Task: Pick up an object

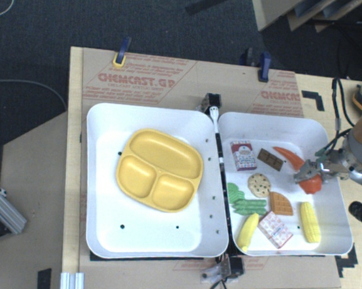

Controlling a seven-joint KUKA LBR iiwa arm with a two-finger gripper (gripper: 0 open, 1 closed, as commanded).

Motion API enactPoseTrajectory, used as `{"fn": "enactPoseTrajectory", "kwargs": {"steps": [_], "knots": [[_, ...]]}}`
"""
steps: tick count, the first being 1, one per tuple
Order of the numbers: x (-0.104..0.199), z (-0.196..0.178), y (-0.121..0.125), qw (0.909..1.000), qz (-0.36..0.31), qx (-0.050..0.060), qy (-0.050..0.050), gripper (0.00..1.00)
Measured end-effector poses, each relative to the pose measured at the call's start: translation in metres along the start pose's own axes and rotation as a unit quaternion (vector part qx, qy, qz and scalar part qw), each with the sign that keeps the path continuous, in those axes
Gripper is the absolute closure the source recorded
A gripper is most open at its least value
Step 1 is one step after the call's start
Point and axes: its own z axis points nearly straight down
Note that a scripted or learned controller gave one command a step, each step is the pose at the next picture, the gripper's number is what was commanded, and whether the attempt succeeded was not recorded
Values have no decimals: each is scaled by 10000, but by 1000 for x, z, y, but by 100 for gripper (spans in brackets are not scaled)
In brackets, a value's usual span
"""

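A yellow divided plate (pixel 159 169) is seen lying in the left bin (pixel 98 221) on the desk (pixel 85 88), tilted slightly, its three compartments bare. In the right bin (pixel 330 243), toy foods are scattered: a small red-and-white carton (pixel 243 155) nearest the dividing rim, a brown chocolate bar (pixel 270 158) and an orange carrot (pixel 288 157) beyond it, a cookie (pixel 259 185) and green pea pods (pixel 245 203) below, then a waffle (pixel 281 203), a banana (pixel 248 231), a pink wrapped packet (pixel 275 229) and a corn cob (pixel 310 222) along the near side. The claw (pixel 309 176) is lowered at the bin's right wall (the arm enters from the right edge), directly over a red tomato-like piece (pixel 313 185), which is touched or nearly touched by the fingertips. How far the claw is spread cannot be told, and the red piece is not clearly gripped.
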Motion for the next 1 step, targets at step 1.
{"fn": "enactPoseTrajectory", "kwargs": {"steps": [1], "knots": [[6,-46,2,10000,-7,-6,1,100]]}}
